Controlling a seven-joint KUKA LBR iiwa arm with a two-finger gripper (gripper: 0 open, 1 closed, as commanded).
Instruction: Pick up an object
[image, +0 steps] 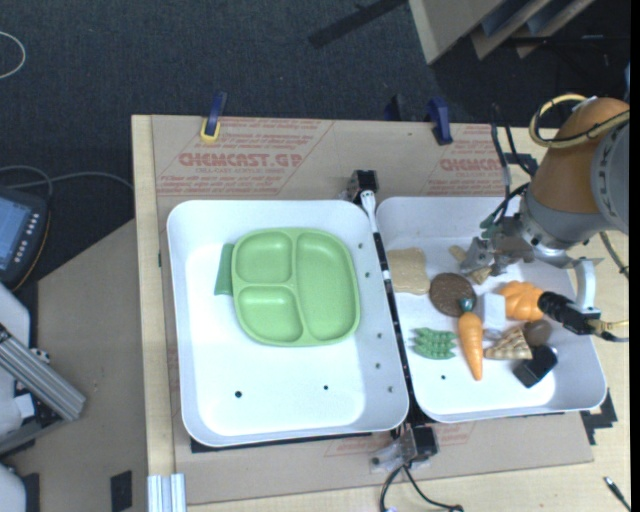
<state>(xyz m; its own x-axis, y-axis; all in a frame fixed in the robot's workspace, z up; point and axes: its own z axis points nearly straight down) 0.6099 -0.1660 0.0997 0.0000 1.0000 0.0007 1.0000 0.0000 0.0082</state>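
Left bin (200, 330): holds a green tray (296, 285), out of play.
Right bin (440, 395): toys heaped for picking, namely carrot (470, 345), brown ball (452, 292), orange toy (522, 300), peas (433, 343), black block (535, 366).
Arm (575, 175): reaches in from the right, wrist bent down over the bin's far side.
Gripper (485, 255): low near the ball; finger gap and any hold cannot be told.

Overhead slanted view of both bins (190, 300)

Glossy white plastic bins (200, 300), a matt green plastic tray (296, 285), on a brown cardboard-covered bench (300, 145).
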